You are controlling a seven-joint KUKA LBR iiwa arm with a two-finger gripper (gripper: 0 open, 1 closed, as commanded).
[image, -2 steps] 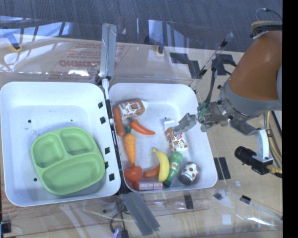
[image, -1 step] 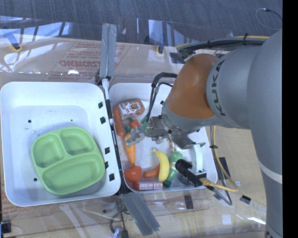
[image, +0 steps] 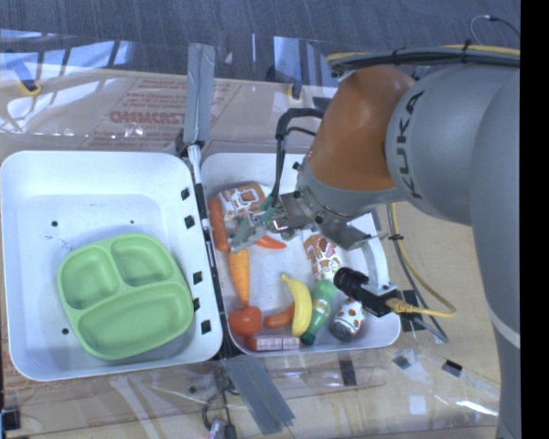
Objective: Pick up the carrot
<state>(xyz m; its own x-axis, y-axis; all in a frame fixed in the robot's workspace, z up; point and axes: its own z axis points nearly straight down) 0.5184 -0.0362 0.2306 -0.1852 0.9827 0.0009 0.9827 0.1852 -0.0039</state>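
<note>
**Arm over right bin, carrot lying loose on the bin floor**

Camera view. Two white bins sit side by side on the bench. The left bin (image: pixel 37 181) carries a green divided plate (image: pixel 125 295) with three compartments, set toward the near side.

The right bin (image: pixel 384 337) holds a clutter of toy food. The carrot (image: pixel 241 274) lies on the bin floor near the left wall, lengthwise, its narrow end pointing toward the near edge, with green leafy top at its far end. Just left of and beyond it, against the dividing wall, lies a second long orange piece (image: pixel 219 224). A printed carton (image: pixel 244 201) rests at the far end of the bin. Near the front edge: a red tomato-like piece (image: pixel 245 321), touching the carrot's tip or nearly so; a small orange piece (image: pixel 279 317); a banana (image: pixel 299 304); a green bottle (image: pixel 320 305) just beside the banana; a patterned can (image: pixel 348 318).

The arm (image: pixel 412 135) reaches in from the right, its orange band above the wrist. The gripper (image: pixel 267 218) hangs over the middle of the right bin, beyond the carrot's leafy end, near a small red-orange sliver (image: pixel 271 241). Grey-green clutter around the tips blocks a clear read, so I cannot tell how wide the claw stands, or whether it has hold of anything. The carrot body lies apart from it.
</note>
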